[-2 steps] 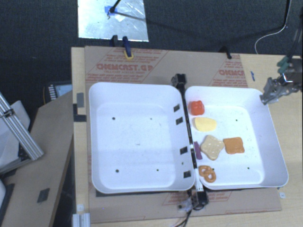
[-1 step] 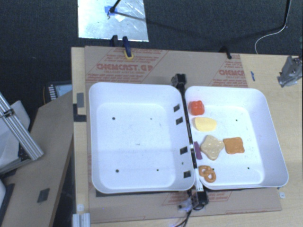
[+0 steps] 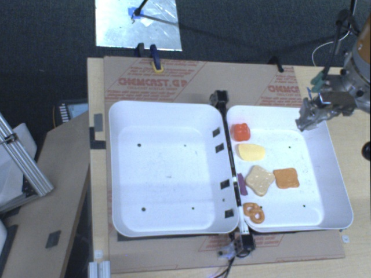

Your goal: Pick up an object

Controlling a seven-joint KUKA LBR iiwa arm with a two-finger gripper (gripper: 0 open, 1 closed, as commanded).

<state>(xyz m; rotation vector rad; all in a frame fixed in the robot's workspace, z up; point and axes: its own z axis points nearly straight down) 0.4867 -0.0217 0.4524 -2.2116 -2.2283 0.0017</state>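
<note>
Dark carpeted floor behind, with a crinkled silver sheet (image 3: 138, 15) lying flat at top. Below it, a bench covered by brown cardboard (image 3: 191, 77) printed in red: "CHEMCAST" legible near the upper left, with smaller characters after it too blurred to read; a similar red print near the upper right, partly hidden. Blue and yellow clamp (image 3: 155, 59) on the cardboard's far edge.

Two shallow white bins side by side, joined along a dark divider with black clips. Left bin (image 3: 119, 155) on one side, right bin (image 3: 307, 155) on the other.

All objects grouped in the left part of the right bin, near the divider:
- red blocky piece (image 3: 240, 132), farthest back
- pale yellow oval piece (image 3: 251, 152), just in front of it
- beige toast-like slice (image 3: 259, 180), tilted, lightly browned at the rim
- orange-brown slice (image 3: 286, 178), just beside the beige one, on its right
- small golden pretzel shape (image 3: 253, 212), nearest the front wall
- thin purple piece (image 3: 242, 184), tight against the divider, next to the beige slice

Gripper (image 3: 304, 123) over the right bin's far right corner, well apart from every object and grasping none of them. Open or closed: cannot tell at this angle. Grey arm entering from the right edge.
</note>
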